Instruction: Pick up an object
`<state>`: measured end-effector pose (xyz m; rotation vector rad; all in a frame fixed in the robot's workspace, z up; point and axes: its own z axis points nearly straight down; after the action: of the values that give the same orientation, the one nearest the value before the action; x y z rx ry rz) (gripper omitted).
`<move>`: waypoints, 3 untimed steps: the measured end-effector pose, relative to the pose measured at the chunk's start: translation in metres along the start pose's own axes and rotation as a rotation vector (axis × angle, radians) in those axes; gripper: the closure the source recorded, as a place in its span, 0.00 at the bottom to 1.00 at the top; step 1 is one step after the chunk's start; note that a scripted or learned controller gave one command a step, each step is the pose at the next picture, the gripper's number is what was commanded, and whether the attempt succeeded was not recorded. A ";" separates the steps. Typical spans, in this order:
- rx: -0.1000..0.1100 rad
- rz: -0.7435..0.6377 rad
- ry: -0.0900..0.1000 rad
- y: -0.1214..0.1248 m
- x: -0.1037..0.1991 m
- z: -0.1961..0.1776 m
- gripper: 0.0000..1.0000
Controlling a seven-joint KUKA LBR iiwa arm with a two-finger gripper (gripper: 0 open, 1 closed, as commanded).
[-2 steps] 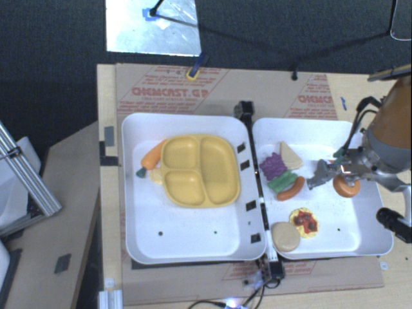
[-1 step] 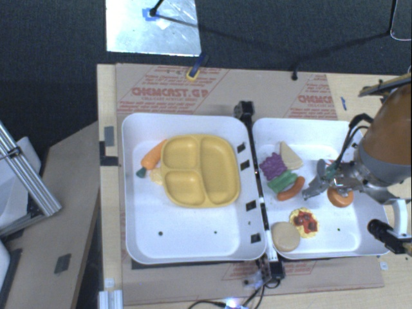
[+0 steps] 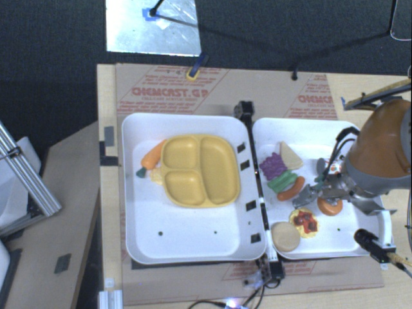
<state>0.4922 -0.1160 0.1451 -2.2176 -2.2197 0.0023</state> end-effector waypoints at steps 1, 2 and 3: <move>-0.002 0.000 -0.001 0.002 -0.001 0.041 0.00; -0.013 0.001 -0.003 0.006 -0.003 0.053 0.00; -0.027 0.004 -0.014 0.008 -0.007 0.042 1.00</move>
<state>0.5003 -0.1231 0.1033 -2.2427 -2.2362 -0.0120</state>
